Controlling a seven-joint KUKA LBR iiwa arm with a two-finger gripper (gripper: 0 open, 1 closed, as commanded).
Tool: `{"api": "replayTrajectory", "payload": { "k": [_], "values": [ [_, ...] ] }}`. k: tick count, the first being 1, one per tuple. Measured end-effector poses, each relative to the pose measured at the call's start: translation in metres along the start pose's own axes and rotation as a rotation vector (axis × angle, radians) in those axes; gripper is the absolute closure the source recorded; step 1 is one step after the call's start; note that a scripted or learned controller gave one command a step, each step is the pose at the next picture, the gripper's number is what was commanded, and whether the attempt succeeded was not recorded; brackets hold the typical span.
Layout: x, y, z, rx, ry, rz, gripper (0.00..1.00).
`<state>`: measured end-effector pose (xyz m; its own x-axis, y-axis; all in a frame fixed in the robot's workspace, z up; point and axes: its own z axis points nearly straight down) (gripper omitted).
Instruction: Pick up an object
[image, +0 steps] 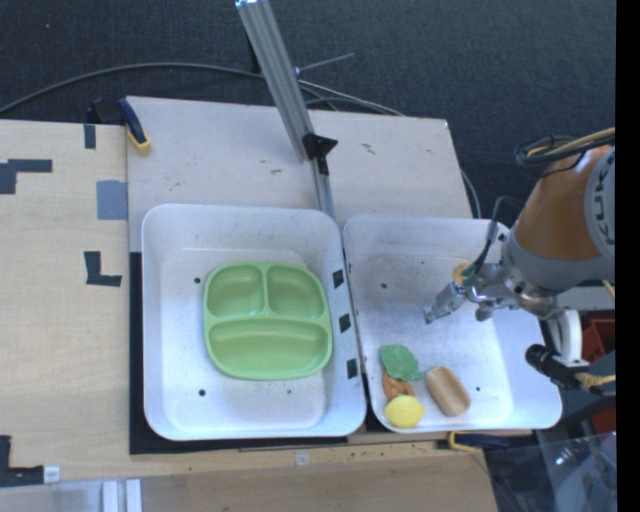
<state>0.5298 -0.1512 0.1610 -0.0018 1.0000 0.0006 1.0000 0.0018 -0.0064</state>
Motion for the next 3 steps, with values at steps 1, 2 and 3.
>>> {"api": "replayTrajectory", "payload": {
  "k": [1, 2, 3],
  "values": [
    [0.003, -0.01, 0.06, 0.002, 0.001, 0.0, 0.0],
    [0.003, -0.008, 0.047, -0.002, 0.0, -0.001, 1.0],
    [0.001, 0.002, -0.005, -0.01, -0.002, 0.0, 1.0]
  ]
}}
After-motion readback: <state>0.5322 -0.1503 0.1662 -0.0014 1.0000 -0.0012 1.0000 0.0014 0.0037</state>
